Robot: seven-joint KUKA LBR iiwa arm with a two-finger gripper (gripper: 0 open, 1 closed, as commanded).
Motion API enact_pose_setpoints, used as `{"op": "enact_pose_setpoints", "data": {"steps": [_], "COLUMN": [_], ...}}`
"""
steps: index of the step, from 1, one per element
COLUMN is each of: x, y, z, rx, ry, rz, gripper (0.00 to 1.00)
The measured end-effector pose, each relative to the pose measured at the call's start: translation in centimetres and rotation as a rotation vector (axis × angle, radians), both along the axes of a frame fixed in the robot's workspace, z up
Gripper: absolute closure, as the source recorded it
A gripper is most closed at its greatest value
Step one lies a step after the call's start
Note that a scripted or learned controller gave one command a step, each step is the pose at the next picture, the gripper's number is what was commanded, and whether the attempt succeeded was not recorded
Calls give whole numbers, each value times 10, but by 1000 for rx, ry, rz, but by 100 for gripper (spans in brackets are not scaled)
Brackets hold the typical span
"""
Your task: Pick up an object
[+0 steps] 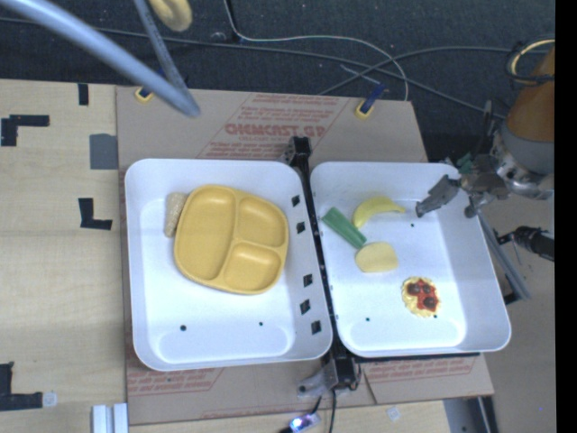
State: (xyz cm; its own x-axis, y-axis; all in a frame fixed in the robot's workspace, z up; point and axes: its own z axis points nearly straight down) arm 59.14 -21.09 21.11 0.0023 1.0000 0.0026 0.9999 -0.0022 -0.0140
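While nothing is sitting between its fingers, the gripper (453, 197) is hovering with its two fingers spread over the upper right corner of the right bin (478, 327), so the step in hand looks like the approach to a pick.

Working from the near edge back: the small pizza-like piece (421, 296), yellow with red and dark spots, is lying closest to the front, well apart from its neighbours, which should make it the easiest target for a straight descent. Behind it, the pale yellow lump (377, 257) is sitting just beside the green stick (343, 227), and the banana-shaped piece (377, 210) is lying near both; a grasp there is probably risking a nudge to the others, so the fingers ought to be straddling one item's narrow side only. The banana-shaped piece is nearest the gripper.

Across the divider, the left bin (149, 269) is holding a yellow sectioned tray (230, 239) resting partly over a tan sponge-like block (173, 213).
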Motion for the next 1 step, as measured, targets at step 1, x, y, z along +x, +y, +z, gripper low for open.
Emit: {"op": "enact_pose_setpoints", "data": {"steps": [1], "x": [3], "y": [0], "z": [7], "rx": [-3], "ry": [-13], "rz": [3], "gripper": [0]}}
